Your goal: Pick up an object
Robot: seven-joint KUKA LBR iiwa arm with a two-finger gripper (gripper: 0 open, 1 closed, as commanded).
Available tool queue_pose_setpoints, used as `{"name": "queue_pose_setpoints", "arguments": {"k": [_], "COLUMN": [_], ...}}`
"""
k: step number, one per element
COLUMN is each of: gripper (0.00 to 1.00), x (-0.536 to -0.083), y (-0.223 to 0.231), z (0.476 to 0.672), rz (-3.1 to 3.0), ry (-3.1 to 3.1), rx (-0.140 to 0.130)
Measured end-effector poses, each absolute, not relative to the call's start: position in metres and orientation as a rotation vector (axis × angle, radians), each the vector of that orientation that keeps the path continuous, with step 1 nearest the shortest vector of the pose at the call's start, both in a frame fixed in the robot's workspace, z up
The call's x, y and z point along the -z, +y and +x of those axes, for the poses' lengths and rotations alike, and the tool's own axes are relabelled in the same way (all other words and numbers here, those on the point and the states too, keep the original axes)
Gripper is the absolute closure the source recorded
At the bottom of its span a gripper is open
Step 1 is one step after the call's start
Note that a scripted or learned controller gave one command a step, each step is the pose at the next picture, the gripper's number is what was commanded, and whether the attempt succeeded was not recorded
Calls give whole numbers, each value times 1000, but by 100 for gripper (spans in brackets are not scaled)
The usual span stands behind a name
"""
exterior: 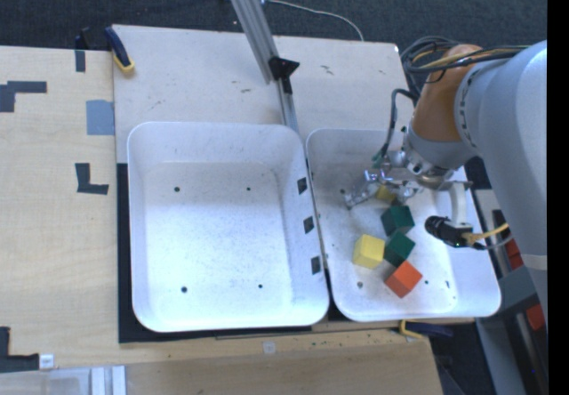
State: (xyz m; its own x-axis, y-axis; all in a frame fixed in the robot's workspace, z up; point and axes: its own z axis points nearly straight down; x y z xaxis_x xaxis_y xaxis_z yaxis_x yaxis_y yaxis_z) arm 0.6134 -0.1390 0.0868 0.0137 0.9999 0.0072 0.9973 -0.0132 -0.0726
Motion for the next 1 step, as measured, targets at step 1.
{"name": "queue_pose_setpoints", "arguments": {"k": [1], "gripper": [100], "x": [-101], "y": [-134], "z": [627], "rz": [-2216], "ry": [-2220], "rx": [-9]}}
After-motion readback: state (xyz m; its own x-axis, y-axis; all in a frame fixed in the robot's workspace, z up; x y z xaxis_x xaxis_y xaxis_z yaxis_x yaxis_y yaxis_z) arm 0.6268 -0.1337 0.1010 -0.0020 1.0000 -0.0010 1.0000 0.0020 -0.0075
